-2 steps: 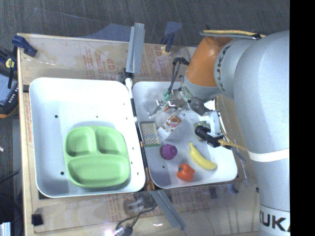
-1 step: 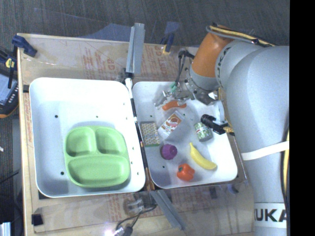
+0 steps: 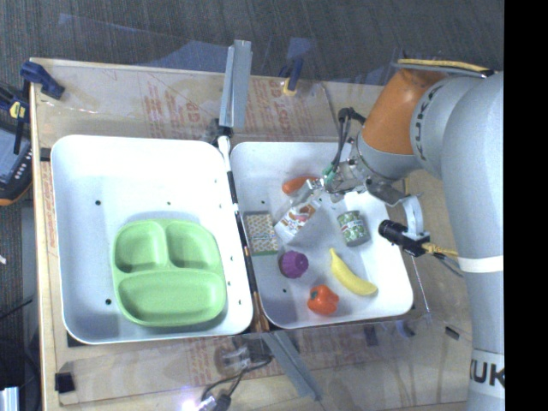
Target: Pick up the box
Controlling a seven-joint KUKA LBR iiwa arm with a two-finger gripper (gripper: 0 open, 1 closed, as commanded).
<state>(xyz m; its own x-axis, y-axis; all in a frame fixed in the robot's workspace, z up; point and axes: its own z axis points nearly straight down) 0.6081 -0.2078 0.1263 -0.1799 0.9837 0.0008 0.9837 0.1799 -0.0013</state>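
The pincer (image 3: 330,182) hangs over the right bin (image 3: 257,157), beside the tilted box (image 3: 296,217); I cannot tell whether it is spread or pressed together

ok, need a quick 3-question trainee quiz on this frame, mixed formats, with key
1. True or false: the green divided tray lies in the left bin.
2. Which item lies nearest the right bin's front edge? A) banana B) red pepper C) small can
3. Fill in: the patterned box lies against the right bin's ____ wall, next to the purple fruit.

Key: 1 true; 2 B; 3 left
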